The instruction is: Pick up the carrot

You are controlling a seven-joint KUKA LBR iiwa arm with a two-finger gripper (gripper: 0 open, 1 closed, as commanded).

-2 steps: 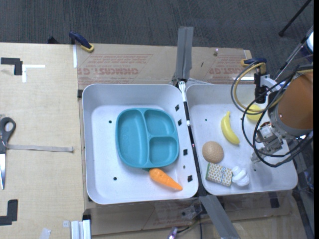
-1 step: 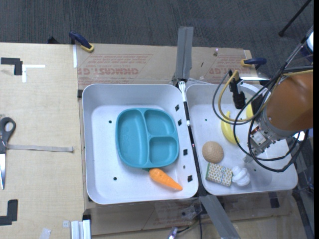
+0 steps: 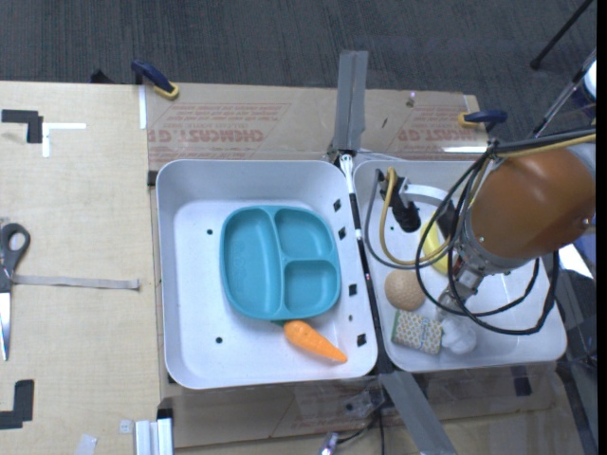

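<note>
An orange carrot (image 3: 315,341) lies on the floor of the left white bin (image 3: 190,282), just in front of a teal divided plate (image 3: 281,262) and close to the bin's front right corner. My arm, with its orange band (image 3: 533,205), hangs over the right white bin (image 3: 531,347). The gripper (image 3: 463,287) points down into that bin, well to the right of the carrot, and cables and the wrist hide its tips.
The right bin holds a tan ball (image 3: 405,289), a speckled sponge-like block (image 3: 418,331), a yellow object (image 3: 433,245) and a pale object (image 3: 459,336). Black and yellow cables (image 3: 391,218) loop over it. Scissors (image 3: 9,254) lie on the bench at far left.
</note>
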